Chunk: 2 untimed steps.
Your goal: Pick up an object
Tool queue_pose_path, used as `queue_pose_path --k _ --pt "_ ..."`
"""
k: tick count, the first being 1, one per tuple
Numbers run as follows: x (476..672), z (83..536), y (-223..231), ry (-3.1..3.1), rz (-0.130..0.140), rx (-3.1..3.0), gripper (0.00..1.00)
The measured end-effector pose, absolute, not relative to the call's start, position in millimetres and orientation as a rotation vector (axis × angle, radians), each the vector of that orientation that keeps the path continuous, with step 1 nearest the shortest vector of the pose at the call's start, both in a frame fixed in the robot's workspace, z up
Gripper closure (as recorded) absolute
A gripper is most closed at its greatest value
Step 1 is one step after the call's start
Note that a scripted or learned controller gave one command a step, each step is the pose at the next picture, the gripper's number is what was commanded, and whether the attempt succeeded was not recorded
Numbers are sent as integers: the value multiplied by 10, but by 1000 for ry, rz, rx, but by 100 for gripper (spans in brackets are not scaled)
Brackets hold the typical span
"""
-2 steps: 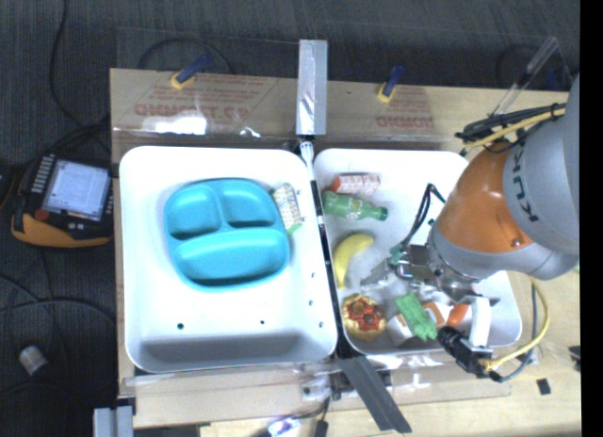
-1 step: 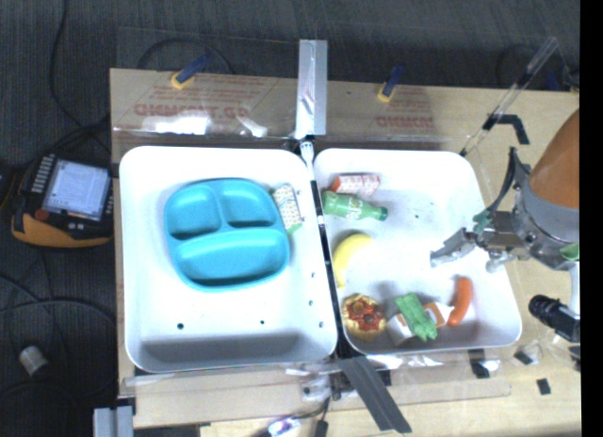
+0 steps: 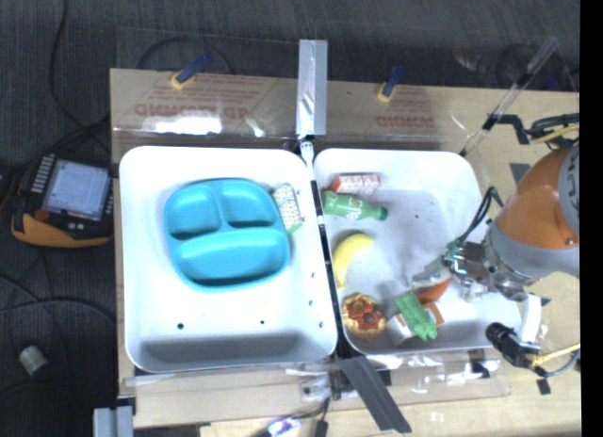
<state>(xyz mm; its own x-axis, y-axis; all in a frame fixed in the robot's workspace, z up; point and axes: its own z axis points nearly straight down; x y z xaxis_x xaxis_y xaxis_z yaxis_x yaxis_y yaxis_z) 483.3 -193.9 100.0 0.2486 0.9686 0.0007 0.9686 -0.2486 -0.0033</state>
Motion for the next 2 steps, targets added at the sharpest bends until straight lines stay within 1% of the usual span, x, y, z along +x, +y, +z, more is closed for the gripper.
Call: queue_pose_path --k 1,2 --pt "4852 898 -1870 -1813 -5 -2573 0" --pt "4875 996 -1858 -1817 -11 -2572 100"
